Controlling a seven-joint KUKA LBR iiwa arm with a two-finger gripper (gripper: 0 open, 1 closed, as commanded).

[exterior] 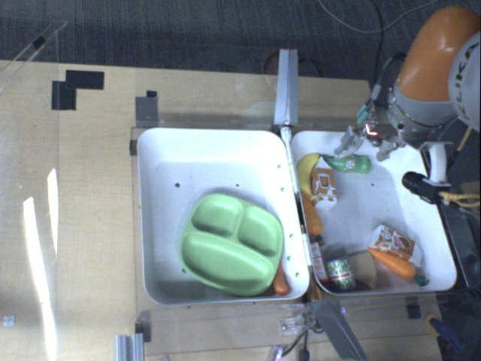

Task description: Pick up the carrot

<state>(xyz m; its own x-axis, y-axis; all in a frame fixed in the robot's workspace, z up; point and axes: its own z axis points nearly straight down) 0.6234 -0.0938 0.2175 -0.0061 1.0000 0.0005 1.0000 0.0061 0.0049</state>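
Spreading across most of the view, the pale wooden bench (75, 224) is carrying two shallow white bins side by side, the left bin (161, 201) and the right bin (443, 273), with a metal divider bar (285, 89) standing between them at the far side. Reaching in from the right, the grey arm with its orange band (436, 47) is hanging over the far edge of the right bin. A green sectioned tray (233, 243) is lying tilted in the left bin, resting toward its near right corner. The gripper (364, 147) is hovering low at the far end of the right bin, its metal fingers splayed apart and gripping nothing, just above a small green vegetable (355, 164). A yellow banana (304, 173) is lying against the bin's left wall, a small printed carton (323, 186) leaning on it. The carrot (394, 264) is lying near the right bin's near right corner, well apart from the gripper, touching a snack packet (392, 241). A green-labelled can (340, 273) is sitting just left of it.
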